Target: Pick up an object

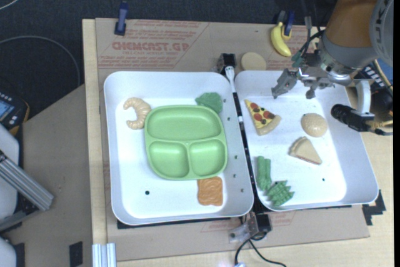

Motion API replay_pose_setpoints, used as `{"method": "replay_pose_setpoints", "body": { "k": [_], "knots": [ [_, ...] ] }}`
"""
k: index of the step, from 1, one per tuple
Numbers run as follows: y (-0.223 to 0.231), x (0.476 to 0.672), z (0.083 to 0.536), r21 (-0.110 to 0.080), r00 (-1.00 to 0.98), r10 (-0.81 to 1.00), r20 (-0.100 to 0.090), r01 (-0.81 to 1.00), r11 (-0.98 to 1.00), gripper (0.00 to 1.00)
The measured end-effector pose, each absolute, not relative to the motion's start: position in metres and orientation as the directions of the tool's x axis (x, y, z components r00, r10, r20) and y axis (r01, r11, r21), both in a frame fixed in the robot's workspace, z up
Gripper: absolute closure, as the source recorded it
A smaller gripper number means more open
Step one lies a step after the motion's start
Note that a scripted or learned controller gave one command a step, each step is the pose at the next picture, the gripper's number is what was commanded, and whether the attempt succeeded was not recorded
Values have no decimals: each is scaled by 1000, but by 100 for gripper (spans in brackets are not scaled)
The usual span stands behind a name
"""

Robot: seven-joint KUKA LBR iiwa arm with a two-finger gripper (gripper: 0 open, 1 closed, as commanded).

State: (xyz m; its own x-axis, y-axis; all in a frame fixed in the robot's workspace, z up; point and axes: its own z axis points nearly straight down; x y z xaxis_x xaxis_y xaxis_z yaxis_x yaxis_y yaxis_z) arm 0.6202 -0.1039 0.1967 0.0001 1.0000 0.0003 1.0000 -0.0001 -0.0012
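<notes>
The end effector [294, 85], fingers spread and holding nothing, hovers over the right bin's [350, 191] far edge, so the approach step applies: descend onto the pizza slice [261, 116] just nearer, then close.

grey arm [382, 6] with orange band, dark 2-finger gripper [292, 88].
</notes>
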Motion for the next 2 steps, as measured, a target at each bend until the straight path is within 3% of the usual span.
{"method": "replay_pose_setpoints", "body": {
  "k": [1,2],
  "knots": [
    [-66,667,204,6,-5,1000,-1,1000,5,0],
    [29,585,216,-5,-10,1000,6,1000,10,0]
  ]
}}
